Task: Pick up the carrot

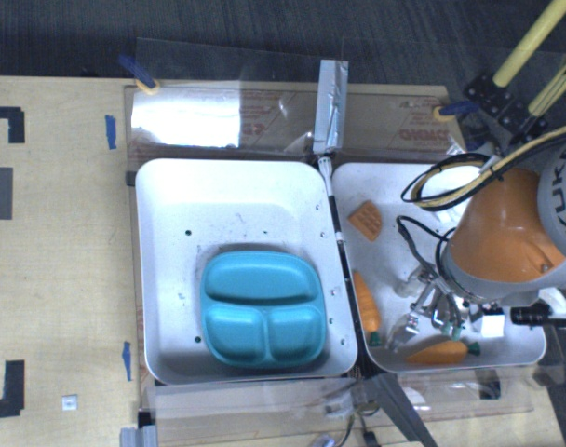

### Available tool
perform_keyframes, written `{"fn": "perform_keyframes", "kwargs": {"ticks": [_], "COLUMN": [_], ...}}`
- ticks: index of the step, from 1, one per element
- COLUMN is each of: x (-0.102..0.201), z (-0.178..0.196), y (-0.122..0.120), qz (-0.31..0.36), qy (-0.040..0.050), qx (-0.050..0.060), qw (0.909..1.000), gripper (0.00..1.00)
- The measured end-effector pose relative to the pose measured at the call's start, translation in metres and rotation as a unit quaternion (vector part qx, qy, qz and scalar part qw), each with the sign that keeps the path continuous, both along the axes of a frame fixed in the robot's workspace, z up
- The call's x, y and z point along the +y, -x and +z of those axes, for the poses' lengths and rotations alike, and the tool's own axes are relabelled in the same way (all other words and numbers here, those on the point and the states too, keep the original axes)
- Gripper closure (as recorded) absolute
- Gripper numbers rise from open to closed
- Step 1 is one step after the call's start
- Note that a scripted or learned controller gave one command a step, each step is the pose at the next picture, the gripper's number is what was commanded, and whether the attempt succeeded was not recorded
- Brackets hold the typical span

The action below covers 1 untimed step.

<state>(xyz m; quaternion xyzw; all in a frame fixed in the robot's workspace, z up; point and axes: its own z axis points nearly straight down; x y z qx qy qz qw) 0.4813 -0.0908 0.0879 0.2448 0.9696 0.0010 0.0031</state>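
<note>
hovering low in the right bin (525, 347), gripper (430, 319) just above a carrot (438, 351) by the near wall; finger state impossible to tell. another carrot (367, 307) against the left wall. best to descend straight, centring across the carrot's width before closing.

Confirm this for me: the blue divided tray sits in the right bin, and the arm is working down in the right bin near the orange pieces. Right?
Not quite. The camera view shows the blue divided tray in the left bin, not the right one. The rest holds: the arm is down in the right bin, with the gripper near the orange pieces.
</note>
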Motion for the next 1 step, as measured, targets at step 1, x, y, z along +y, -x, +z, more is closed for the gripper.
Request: {"fn": "perform_keyframes", "kwargs": {"ticks": [1], "x": [-0.0954], "z": [-0.0003], "y": [-0.0197], "qz": [0.105], "qy": [0.0030], "qx": [-0.002], "qw": [0.9945], "gripper": [0.00]}}
